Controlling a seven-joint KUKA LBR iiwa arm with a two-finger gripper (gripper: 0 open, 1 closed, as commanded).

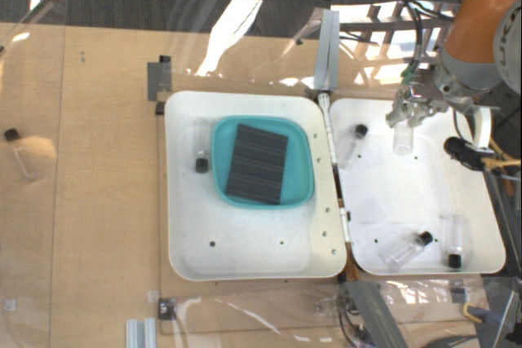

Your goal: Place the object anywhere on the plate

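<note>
White left bin (188, 248) is being shared by a little black-capped vial (201, 164) and, just beside it, a teal plate (303, 175). A dark ribbed block (258, 164) is being carried flat on that plate, pretty much centred. Over in the right bin (424, 191), another vial (360, 129) is being kept near the top left corner. The gripper (405, 114) is being held above the bin's top part, with a clear tube (402, 141) just under it. Honestly, whether it's being gripped can't be told.
</note>
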